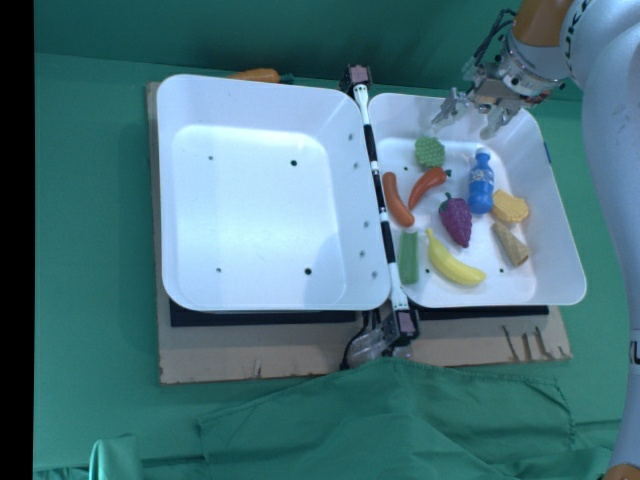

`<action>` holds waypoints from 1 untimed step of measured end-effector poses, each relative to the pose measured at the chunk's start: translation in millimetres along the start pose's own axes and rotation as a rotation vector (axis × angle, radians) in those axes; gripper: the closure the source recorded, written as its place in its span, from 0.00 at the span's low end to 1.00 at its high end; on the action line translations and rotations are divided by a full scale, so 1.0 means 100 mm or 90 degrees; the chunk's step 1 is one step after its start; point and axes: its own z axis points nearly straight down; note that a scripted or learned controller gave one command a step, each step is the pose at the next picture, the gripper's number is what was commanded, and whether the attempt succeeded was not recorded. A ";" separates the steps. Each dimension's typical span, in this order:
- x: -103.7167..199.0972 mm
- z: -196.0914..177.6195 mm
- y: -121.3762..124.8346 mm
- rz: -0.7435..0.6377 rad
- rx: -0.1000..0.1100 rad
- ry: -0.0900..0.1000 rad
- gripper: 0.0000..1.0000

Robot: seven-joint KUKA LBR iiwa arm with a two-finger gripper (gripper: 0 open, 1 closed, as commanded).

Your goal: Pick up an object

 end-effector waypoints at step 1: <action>-0.01 -0.14 0.02 0.002 -0.005 -0.002 1.00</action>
